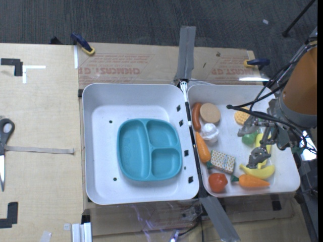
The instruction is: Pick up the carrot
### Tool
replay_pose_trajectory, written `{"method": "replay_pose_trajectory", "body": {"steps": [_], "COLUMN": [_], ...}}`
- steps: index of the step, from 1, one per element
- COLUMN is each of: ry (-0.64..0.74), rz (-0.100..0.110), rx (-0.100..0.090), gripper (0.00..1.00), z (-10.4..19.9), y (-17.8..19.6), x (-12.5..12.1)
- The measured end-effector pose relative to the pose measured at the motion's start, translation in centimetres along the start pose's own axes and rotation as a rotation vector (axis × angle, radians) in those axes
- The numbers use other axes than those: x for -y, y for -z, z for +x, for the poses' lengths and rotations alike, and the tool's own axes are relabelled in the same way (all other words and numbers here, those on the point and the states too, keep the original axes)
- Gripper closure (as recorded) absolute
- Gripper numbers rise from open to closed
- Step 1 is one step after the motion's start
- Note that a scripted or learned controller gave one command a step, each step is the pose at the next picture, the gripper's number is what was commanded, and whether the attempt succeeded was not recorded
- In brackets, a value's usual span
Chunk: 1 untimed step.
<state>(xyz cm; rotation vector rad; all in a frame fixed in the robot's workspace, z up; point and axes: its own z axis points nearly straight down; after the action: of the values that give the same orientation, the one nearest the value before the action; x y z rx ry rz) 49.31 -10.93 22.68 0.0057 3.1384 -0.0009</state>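
I was in the approach, not the grasp. My gripper (259,155) hung low in the right bin (287,185), at the right of the frame, just above the banana (260,171). I couldn't tell whether my fingers were wide or narrow; cables and dark metal muddled them. Nothing sat between them that I could see.

The carrot (251,182) lay at the lower right of that bin, just below the banana and touching it or nearly so, with the tomato (217,182) to its left. It looked short, orange, lying flat, its thick end to the left and its tip to the right near the bin's lower rim.

Next move, as I judged it: shift slightly down-frame past the banana, line up across the carrot's width, drop and close. The banana's closeness was the risk, an easy wrong grab.
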Motion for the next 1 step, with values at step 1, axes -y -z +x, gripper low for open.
{"method": "replay_pose_trajectory", "body": {"steps": [1], "ry": [-0.138], "rz": [0.001], "rx": [0.0], "gripper": [0.0], "z": [-5.66], "y": [-2.08], "x": [3.69]}}
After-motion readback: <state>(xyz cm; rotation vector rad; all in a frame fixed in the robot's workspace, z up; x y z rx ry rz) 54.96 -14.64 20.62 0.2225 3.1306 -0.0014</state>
